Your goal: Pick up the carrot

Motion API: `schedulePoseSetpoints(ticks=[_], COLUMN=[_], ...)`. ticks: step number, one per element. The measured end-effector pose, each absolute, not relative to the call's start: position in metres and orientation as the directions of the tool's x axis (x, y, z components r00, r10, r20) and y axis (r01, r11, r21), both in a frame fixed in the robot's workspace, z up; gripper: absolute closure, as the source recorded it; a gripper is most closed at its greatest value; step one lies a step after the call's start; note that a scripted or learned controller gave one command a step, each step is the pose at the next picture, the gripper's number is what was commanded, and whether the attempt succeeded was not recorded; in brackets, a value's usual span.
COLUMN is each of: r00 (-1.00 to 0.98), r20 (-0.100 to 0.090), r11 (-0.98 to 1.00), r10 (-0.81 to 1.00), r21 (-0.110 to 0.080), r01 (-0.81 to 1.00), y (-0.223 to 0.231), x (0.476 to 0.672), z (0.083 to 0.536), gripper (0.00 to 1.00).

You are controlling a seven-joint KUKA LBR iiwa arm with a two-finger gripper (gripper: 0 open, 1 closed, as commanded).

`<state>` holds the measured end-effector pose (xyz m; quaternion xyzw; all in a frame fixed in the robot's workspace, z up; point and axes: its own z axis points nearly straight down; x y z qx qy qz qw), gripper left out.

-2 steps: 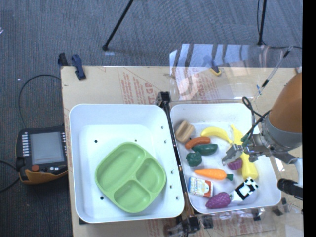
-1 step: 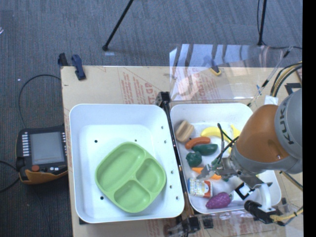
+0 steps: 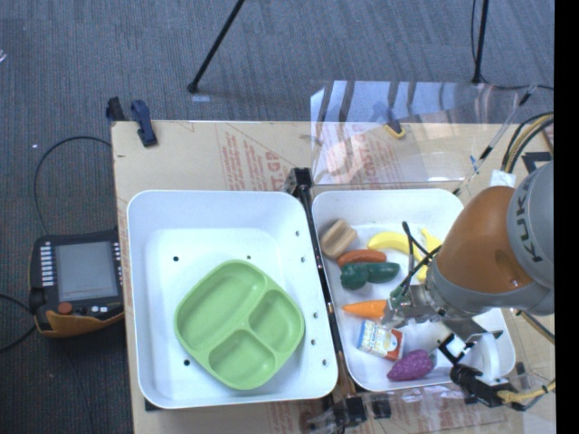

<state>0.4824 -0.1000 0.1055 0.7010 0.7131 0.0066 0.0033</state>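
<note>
Purple grape bunch point(image 3: 412, 364) and small carton point(image 3: 377, 338) sit at the near edge of the right bin point(image 3: 452, 202); the carrot point(image 3: 366, 309) lies just above the carton, tip pointing left toward the divider. Gripper point(image 3: 404, 302) is right at the carrot's thick end; can't tell if the fingers are released or clenched, nor whether they bracket it. Best approach, as a judgement: straddle the thick end across its width, drop low, avoid clipping the carton or the green vegetable point(image 3: 369, 274) above it.
</note>
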Motion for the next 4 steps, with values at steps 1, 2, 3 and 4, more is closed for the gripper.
schedulePoseSetpoints(ticks=[1, 2, 3, 4], r00=[-0.017, 0.306, 0.308, 0.307], r20=[0.005, 0.001, 0.003, 0.005], r11=[0.017, -0.306, -0.308, -0.307], r10=[1.0, 0.952, 0.951, 0.952], r21=[0.012, -0.01, -0.018, -0.026], r01=[1.0, 0.952, 0.951, 0.951], y=[-0.1, -0.085, -0.085, -0.085], x=[0.482, 0.515, 0.514, 0.513], z=[0.105, 0.085, 0.094, 0.102], gripper=[0.0, 0.0, 1.0, 1.0])
